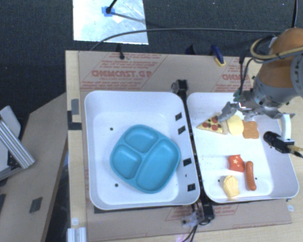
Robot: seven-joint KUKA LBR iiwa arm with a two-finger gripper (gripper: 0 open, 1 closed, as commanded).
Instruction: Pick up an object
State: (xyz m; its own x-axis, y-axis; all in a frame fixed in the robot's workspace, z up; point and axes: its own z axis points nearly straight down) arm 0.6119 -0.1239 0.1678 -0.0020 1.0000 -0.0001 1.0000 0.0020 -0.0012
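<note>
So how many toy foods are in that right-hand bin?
6 that I can see: pizza slice, pale yellow piece and tan piece by the gripper; red piece, sausage and yellow piece nearer the front. The gripper may hide more.

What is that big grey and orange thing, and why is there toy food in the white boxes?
That is a robot arm, photographed from a camera fixed above the bench. It reaches in from the right, and its job is to pick something up. At its end is a pincer for gripping, now low over the right-hand shallow white bin. That bin holds toy food: a pizza slice, a pale yellow piece, a tan biscuit shape, a small red block, a sausage and a ridged yellow piece. The left-hand white bin holds a blue divided plastic plate. I cannot tell whether anything is gripped.
</note>
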